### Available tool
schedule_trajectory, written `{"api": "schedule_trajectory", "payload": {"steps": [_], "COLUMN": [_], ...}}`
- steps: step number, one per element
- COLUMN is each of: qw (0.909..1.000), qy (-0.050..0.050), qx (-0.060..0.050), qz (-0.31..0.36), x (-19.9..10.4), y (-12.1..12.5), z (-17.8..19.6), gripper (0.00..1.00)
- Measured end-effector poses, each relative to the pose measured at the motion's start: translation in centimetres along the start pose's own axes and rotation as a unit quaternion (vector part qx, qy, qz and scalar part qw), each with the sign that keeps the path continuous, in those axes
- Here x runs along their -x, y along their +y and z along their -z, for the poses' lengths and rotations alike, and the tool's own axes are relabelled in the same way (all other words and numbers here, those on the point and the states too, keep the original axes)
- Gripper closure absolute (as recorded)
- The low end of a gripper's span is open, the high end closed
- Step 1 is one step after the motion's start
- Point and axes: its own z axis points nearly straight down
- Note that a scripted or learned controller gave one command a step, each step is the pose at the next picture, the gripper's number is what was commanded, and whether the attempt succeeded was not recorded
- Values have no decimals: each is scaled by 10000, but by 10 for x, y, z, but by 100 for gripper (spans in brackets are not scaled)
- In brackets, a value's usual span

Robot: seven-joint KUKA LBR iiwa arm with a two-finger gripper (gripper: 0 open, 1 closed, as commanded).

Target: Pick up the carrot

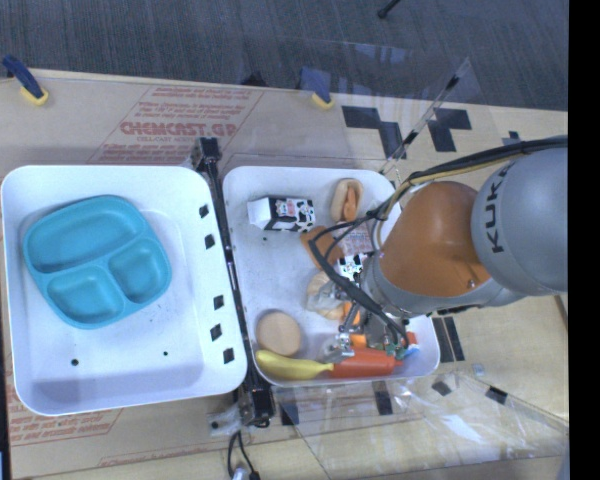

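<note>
lying beside a curved smooth banana (pixel 292 367): tapered orange carrot (pixel 365 362).

two shallow white plastic bins (pixel 110 383): smooth, faint sheen | turquoise three-part plastic tray (pixel 95 258): matt | brown paper-covered tabletop (pixel 120 118): printed red, dull | orange plastic-looking carrot (pixel 365 363): smooth | orange arm band (pixel 435 238): glossy | grey arm casing (pixel 530 218): satin
</note>
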Motion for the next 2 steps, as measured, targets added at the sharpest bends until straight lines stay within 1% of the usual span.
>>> {"api": "schedule_trajectory", "payload": {"steps": [1, 2], "qw": [10000, 9758], "qy": [-17, -23], "qx": [1, 2], "qz": [52, -2189], "x": [2, -3], "y": [2, 27], "z": [10, 75], "gripper": [100, 100]}}
